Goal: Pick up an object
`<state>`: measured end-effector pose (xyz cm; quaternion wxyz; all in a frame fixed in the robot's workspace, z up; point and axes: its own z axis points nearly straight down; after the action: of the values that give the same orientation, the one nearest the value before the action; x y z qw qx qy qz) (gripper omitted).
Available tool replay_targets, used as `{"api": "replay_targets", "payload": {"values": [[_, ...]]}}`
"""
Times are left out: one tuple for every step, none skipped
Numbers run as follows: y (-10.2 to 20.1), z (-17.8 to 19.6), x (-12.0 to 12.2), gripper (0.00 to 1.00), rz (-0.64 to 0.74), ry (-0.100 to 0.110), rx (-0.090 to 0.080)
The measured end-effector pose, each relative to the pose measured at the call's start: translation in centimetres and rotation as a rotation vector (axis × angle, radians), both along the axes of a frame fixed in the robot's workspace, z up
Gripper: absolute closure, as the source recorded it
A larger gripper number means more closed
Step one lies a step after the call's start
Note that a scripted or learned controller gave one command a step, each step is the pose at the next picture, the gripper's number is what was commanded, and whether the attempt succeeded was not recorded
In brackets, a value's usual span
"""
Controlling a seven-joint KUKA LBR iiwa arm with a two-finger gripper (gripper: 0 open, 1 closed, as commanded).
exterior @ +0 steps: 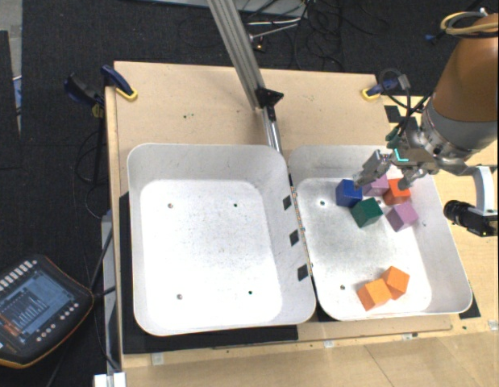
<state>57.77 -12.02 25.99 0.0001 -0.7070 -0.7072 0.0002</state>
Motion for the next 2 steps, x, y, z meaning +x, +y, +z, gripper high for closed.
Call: {"api": "replay_targets", "payload": {"values": [[0.3,-6.4,0.1,0.00,-0.001,0.006,0.001],[0.7,-10.8,0.1,0.00,-0.001,0.004,0.001]]}}
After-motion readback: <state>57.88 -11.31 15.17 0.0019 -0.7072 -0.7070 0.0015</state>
